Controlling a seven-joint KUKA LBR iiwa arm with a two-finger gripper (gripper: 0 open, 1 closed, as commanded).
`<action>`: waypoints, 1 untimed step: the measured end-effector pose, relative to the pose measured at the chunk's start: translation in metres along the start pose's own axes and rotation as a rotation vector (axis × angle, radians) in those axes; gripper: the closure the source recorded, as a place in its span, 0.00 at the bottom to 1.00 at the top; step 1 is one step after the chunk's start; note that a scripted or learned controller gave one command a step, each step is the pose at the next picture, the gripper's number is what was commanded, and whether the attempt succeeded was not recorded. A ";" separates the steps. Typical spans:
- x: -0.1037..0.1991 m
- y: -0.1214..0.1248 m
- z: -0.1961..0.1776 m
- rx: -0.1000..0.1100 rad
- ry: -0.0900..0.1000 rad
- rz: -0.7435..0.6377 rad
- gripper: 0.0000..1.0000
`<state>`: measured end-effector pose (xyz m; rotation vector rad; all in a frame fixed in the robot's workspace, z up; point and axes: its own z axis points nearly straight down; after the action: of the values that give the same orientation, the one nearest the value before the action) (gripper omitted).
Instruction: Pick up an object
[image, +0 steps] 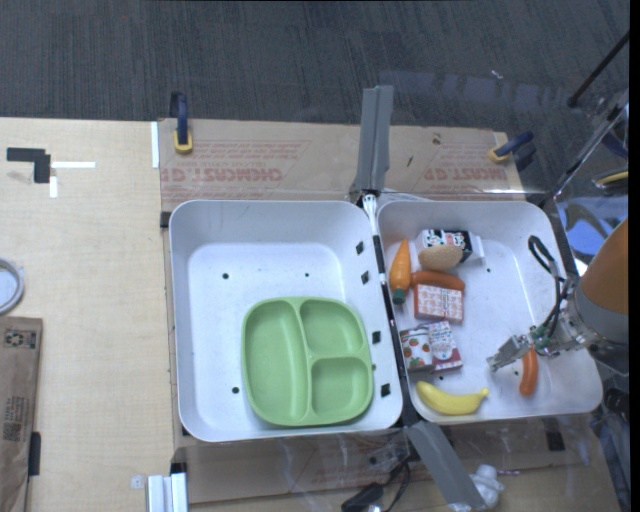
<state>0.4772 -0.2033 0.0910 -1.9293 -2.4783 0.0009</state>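
Two white bins side by side on bench. Left bin (200, 300) is being occupied by a green divided plate (306, 360). Right bin (500, 235) is being crowded along its left side by toy food: a carrot (401, 264), small cartons, a banana (452, 398). Gripper (516, 352) is being held low in the right bin's near right corner; whether its fingers are apart cannot be told. A small orange-red piece (528, 372) is being seen just beside the gripper, contact unclear.

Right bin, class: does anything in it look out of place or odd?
Nothing looks spilled or damaged. The toy foods lie loosely in the right bin: the banana near its front edge, and a small orange piece apart beside the pincer.
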 end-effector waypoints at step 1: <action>0.000 0.000 -0.008 0.000 0.000 0.002 1.00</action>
<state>0.4773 -0.2036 0.0995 -1.9319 -2.4759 0.0013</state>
